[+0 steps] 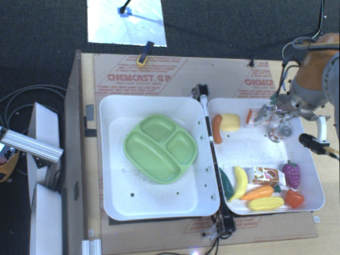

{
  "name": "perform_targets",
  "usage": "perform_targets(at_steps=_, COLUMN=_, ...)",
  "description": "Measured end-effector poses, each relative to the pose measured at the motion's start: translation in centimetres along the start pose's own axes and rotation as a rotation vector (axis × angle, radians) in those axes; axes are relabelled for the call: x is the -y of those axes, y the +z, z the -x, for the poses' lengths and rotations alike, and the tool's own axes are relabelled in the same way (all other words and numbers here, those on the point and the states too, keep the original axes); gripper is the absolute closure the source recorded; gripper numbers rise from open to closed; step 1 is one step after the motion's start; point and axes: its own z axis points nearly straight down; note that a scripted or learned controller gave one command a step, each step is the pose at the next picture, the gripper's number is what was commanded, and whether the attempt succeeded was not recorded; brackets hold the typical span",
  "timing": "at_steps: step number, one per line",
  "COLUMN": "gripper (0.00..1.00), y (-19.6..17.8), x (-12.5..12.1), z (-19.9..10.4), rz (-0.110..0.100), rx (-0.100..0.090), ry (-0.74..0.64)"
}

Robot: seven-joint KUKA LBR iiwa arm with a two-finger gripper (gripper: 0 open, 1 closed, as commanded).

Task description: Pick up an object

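My gripper (pixel 275 127) hangs over the back of the right bin (pixel 311 166), under the grey wrist with its orange band (pixel 313 68). Just left of it are a small orange piece (pixel 248 116), a yellow block (pixel 230 122) and an orange-red sausage (pixel 217 129). At the bin's front lie a banana (pixel 241 180), a dark green vegetable (pixel 226 183), a small carton (pixel 265 174), purple grapes (pixel 290 174), a carrot (pixel 259 192), a yellow corn cob (pixel 265 203) and a red pepper (pixel 294 198). I see nothing held in the gripper.
The left bin (pixel 114 142) holds a green divided plate (pixel 161 149). A ridge (pixel 210 142) separates the two bins. Both sit on a cardboard sheet (pixel 175 76). A black fitting (pixel 313 142) juts over the right bin's right rim.
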Motion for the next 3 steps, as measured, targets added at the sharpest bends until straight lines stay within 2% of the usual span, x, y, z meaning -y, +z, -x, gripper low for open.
perform_targets(at_steps=1, gripper=0.00, y=2.6, x=3.4, z=0.6, rz=-0.003, rx=-0.001, ry=0.000)
perform_targets(at_steps=2, gripper=0.00, y=2.6, x=14.0, z=-3.5, rz=-0.010, rx=-0.006, ry=0.001)
perform_targets(at_steps=3, gripper=0.00, y=-8.0, x=12.4, z=-14.9, rz=0.007, rx=-0.003, ry=-0.013)
